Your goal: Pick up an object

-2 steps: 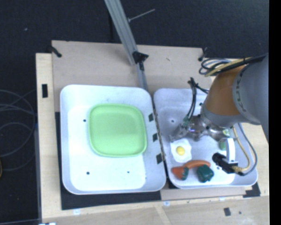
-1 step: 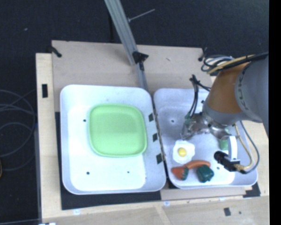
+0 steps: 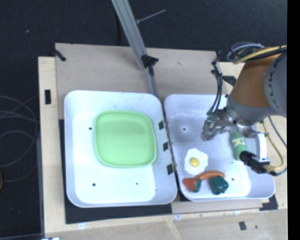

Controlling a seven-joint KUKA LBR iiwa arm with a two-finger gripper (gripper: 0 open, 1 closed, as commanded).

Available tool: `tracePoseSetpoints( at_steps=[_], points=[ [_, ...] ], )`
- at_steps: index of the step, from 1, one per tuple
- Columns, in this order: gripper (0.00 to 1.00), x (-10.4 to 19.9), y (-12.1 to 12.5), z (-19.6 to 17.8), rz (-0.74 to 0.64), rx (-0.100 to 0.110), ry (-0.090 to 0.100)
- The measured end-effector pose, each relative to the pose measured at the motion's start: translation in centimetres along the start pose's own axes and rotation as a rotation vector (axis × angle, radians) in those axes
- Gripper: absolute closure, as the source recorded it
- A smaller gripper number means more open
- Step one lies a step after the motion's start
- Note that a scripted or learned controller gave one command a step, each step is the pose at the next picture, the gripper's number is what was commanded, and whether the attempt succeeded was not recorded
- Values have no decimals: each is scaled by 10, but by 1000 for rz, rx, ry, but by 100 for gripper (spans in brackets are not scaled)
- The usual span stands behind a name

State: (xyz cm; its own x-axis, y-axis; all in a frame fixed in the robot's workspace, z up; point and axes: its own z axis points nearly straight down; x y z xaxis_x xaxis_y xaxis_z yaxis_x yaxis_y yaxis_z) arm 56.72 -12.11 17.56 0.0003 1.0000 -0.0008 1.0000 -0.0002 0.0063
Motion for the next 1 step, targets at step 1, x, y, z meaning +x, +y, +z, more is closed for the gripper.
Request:
tracePoseSetpoints(
  at_steps=[1],
  points=[
    [100,2,-7,-48,0,1,0]
  ],
)
